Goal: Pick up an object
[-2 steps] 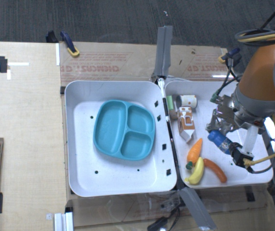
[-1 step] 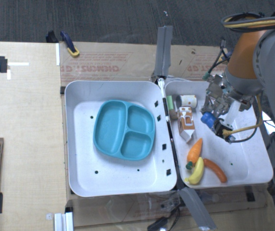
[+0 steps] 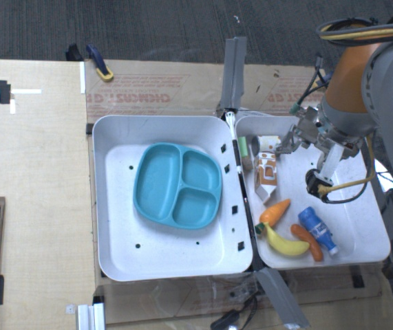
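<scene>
- Two shallow white bins stand side by side on the bench, the left bin (image 3: 103, 184) and the right bin (image 3: 361, 249), meeting along their shared wall.
- One thing lies in the left bin: a blue plate (image 3: 178, 184) with three compartments, flat on the floor and near the middle.
- Seven things lie in the right bin, all in its left half and front. Any of them could serve as the object to pick up.
- One white and orange carton (image 3: 267, 172) lies near the left wall, towards the back.
- One green item (image 3: 242, 151) and one grey item (image 3: 254, 147) lie beside each other against the left wall, just left of the carton. Both are too small to name.
- One carrot (image 3: 276, 212) with a green top lies just in front of the carton, tilted.
- One yellow banana (image 3: 285, 244) lies at the front, its left end just beside the carrot's green top.
- One plain orange piece (image 3: 309, 243) lies between the banana and the bottle, touching both.
- One blue bottle (image 3: 316, 227) with a white cap lies on its side near the front.
- One gripper (image 3: 291, 141) hangs over the back of the right bin, just right of the carton's far end. How far open it is cannot be told, and no item can be made out in its grasp.
</scene>
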`<state>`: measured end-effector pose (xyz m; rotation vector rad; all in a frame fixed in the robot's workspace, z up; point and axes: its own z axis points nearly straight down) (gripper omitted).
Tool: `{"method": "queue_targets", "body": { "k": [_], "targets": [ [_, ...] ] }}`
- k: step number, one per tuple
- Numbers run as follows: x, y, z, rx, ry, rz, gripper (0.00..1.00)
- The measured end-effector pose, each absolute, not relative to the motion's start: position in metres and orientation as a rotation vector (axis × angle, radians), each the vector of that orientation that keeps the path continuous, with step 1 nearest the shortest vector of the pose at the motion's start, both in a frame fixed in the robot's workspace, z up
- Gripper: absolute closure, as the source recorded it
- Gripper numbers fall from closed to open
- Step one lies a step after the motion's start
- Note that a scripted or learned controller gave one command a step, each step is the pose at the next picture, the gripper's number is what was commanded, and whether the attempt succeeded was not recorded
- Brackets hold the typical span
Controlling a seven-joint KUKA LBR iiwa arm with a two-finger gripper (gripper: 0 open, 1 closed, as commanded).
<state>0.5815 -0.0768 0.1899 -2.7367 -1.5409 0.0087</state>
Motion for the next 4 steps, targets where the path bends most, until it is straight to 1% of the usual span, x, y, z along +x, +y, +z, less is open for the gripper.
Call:
{"method": "queue_targets", "body": {
  "k": [1,2,3,4],
  "targets": [
    [0.55,-0.111,0.091,-2.808,-1.405,0.006,0.0],
    [0.549,-0.112,0.099,-2.807,-1.404,0.011,1.0],
    [0.549,-0.112,0.099,-2.807,-1.404,0.011,0.0],
    [0.548,-0.113,0.107,-2.806,-1.402,0.016,1.0]
  ]
}}
